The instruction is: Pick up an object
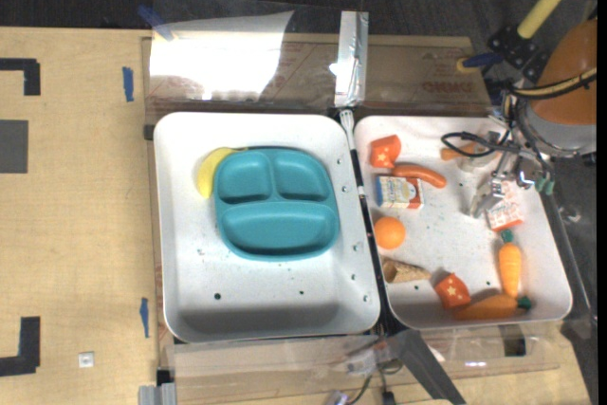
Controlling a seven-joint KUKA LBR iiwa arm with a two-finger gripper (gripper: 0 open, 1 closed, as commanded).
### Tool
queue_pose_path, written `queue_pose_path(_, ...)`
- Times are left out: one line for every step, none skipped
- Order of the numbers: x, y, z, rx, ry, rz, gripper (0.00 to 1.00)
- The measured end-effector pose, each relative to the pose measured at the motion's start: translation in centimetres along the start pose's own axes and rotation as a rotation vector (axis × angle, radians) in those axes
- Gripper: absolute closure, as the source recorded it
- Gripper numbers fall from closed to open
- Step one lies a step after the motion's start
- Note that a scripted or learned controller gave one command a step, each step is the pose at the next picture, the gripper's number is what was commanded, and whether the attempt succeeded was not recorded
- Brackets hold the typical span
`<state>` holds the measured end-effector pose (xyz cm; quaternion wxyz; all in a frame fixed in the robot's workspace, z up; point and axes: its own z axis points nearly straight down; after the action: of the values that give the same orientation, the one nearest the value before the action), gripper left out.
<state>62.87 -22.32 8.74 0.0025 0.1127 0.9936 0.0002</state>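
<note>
My gripper (495, 192) hangs low over the right part of the right bin (555, 247), with cables around the wrist. Directly under and in front of it lies a small red and white packet (505, 214); whether the gripper touches it is unclear. Other toy foods lie in that bin: a red pepper (384, 150), a red sausage (418, 174), a small milk carton (398, 193), an orange (389, 232), a tan wedge (406, 272), a red fruit (452, 290), an upright-lying carrot (510, 268) and an orange piece (489, 306) at the front wall.
The left bin (190, 289) holds a teal divided plate (276, 202) with a yellow item (208, 169) poking out from under its left edge. The bins meet at a raised divider (359, 213). The arm's orange band (572, 76) is at the right edge.
</note>
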Motion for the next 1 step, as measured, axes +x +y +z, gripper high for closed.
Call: queue_pose_path(1.96,-0.5,-0.03,0.0,-0.001,0.124,0.0)
